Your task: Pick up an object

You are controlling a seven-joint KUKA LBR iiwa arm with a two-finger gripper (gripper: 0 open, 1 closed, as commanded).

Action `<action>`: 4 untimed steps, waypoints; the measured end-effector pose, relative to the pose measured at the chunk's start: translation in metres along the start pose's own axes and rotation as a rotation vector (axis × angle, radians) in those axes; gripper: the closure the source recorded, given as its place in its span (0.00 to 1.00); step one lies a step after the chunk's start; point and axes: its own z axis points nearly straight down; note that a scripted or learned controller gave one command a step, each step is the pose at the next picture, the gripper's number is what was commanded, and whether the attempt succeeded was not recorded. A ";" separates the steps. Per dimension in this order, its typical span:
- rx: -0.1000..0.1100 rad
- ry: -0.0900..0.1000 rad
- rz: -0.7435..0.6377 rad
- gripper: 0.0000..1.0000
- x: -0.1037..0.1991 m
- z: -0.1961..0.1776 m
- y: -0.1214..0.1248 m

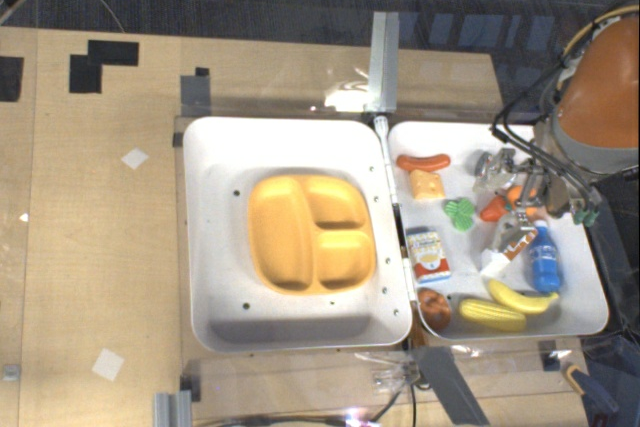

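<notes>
The right bin [600,310] holds several toy foods. Among them are a red sausage [424,161], a cheese wedge [428,185], a green piece [460,213], a small carton [428,253], an apple [434,307], a corn cob [490,314], a banana [522,297], a blue bottle [544,260] and a white tube [497,261]. My gripper [505,200] hangs low over the bin's upper right part. An orange piece [493,209] lies right at its tip. Cables and metal parts hide the contact there.
The left bin [205,215] holds a yellow divided tray [308,231] at its middle. A metal post [384,65] stands behind the seam between the bins. The arm's orange band [600,85] looms over the right bin's far right corner.
</notes>
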 end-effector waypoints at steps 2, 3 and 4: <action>-0.001 -0.006 0.204 0.00 -0.031 0.001 0.000; -0.001 0.007 0.381 0.00 -0.065 0.116 -0.024; -0.003 -0.009 0.835 0.00 -0.098 0.127 -0.046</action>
